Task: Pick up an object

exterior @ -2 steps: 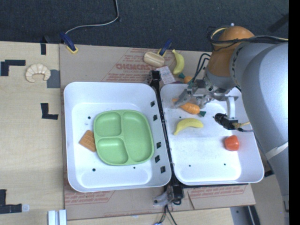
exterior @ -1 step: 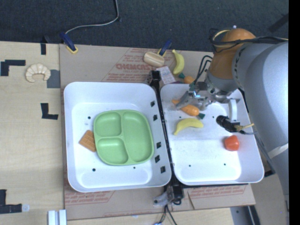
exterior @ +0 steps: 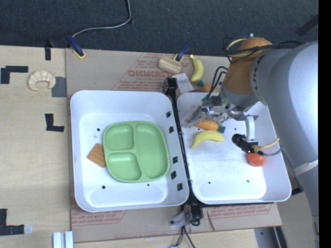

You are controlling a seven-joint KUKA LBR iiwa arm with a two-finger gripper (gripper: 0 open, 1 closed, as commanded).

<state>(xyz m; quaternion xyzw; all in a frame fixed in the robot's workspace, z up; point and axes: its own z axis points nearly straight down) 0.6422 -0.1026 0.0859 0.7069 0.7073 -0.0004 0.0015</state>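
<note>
- The hand [exterior: 209, 112] hangs low in the right bin [exterior: 232, 185], close to the divider shared with the left bin [exterior: 88, 190].
- Whether it is open or closed, I cannot tell.
- An orange carrot-like piece [exterior: 208, 124] lies directly below it, touching or nearly so.
- A yellow banana [exterior: 207, 138] lies just beyond, toward the bin's near edge, its long axis roughly parallel to that edge.
- A red tomato-like piece [exterior: 255, 159] sits further off, away from the divider.
- Judged nearest: the orange piece.
</note>
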